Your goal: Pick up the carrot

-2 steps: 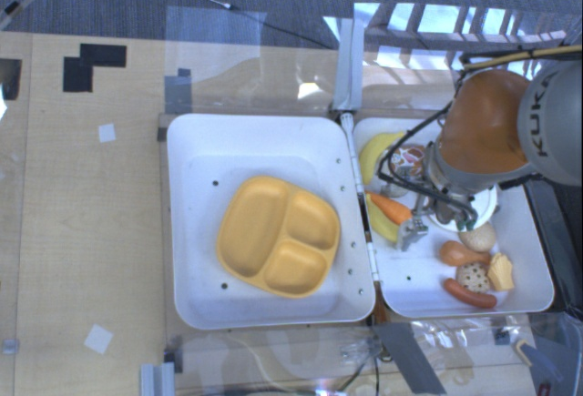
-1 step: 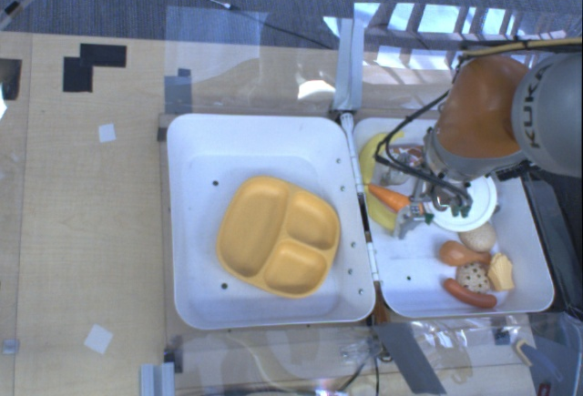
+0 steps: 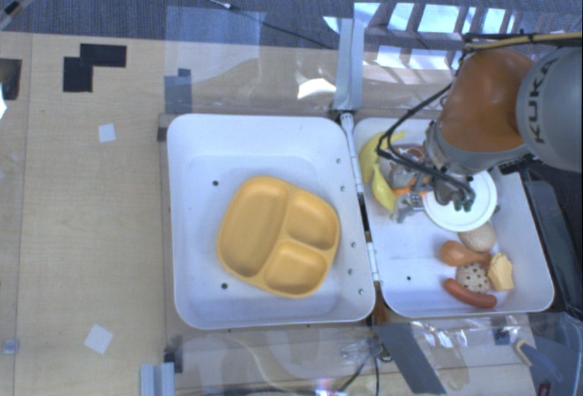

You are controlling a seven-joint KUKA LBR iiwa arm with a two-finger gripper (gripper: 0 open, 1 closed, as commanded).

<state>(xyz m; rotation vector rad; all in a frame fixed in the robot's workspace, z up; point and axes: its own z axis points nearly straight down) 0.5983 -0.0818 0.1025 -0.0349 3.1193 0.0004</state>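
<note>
The carrot [image 3: 465, 254], a stubby orange piece, lies in the right bin [image 3: 537, 294] near its front, while the claw [image 3: 414, 198] above is too cluttered to tell its state.

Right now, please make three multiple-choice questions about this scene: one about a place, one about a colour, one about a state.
1. Where is the yellow divided plate?
A. in the left bin
B. in the right bin
C. on the bare bench

2. What colour is the band above the arm's wrist?
A. blue
B. orange
C. green

3. How does the banana lie in the right bin?
A. in the middle of the bin
B. on the round white plate
C. against the bin's left wall

Answers: 1 A, it rests on the left bin's floor. 2 B, the band is orange. 3 C, it runs along the wall beside the divider.
</note>
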